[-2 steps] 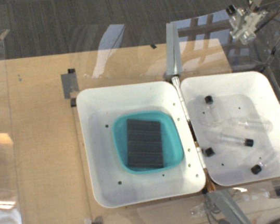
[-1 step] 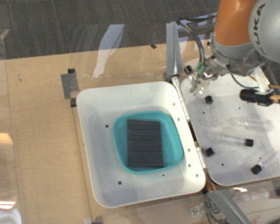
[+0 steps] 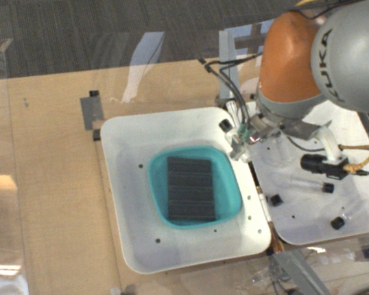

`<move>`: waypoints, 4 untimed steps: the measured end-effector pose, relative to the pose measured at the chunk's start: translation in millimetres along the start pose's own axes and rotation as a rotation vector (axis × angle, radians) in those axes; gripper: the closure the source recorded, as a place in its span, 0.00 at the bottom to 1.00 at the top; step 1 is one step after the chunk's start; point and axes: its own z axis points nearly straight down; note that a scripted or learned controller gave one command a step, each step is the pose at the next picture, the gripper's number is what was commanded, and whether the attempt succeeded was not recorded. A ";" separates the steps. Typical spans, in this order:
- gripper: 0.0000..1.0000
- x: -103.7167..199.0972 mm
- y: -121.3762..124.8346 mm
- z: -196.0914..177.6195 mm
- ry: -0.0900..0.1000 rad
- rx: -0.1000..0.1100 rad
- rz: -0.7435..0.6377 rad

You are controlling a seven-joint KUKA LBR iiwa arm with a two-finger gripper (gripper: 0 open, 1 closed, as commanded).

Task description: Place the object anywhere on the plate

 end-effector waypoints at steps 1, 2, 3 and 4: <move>0.00 -0.6 -0.2 -0.1 0.000 0.000 0.001; 0.00 -21.9 -2.1 -147.3 -0.004 -0.006 -0.004; 0.00 -94.8 -77.6 -155.4 -0.006 -0.004 0.061; 0.00 -148.8 -137.5 -151.6 -0.006 -0.002 0.187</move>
